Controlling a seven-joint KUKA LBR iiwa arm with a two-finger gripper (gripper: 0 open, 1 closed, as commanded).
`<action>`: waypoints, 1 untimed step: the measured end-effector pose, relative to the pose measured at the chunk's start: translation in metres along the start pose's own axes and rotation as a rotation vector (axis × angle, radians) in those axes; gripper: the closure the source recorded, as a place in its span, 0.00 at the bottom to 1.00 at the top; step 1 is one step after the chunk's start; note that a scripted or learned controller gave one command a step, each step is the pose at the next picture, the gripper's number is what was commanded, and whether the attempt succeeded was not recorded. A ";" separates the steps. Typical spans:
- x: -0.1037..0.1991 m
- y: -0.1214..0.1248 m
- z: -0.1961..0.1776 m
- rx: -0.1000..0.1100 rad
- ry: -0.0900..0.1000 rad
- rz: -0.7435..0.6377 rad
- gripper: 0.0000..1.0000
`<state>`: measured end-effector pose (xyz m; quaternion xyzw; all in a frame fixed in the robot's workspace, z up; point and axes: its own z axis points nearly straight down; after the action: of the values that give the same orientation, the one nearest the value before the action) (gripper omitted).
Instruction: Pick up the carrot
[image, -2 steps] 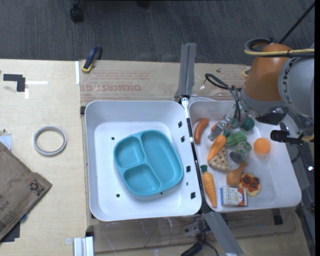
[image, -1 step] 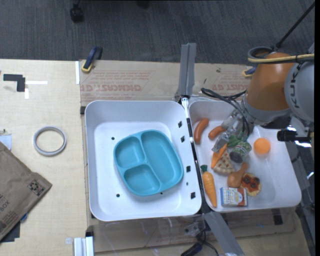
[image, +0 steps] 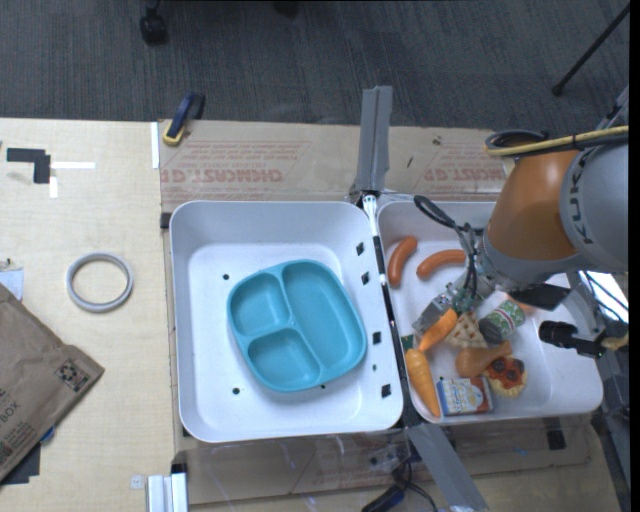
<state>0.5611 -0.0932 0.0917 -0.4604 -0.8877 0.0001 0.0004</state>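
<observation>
Reaching into the right bin among crowded toy food, the gripper sits over a small carrot, apparently to grasp it, though whether its jaws are open or holding anything cannot be told; another carrot lies just below.

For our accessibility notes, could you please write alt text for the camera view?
The gripper sits low in the right bin, by a carrot among toy foods, a second carrot nearby. The left bin holds a blue divided plate.
</observation>
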 end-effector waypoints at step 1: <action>0.022 -0.048 0.000 -0.001 -0.001 0.069 0.00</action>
<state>0.5096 -0.1032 0.0918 -0.4907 -0.8713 0.0002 -0.0005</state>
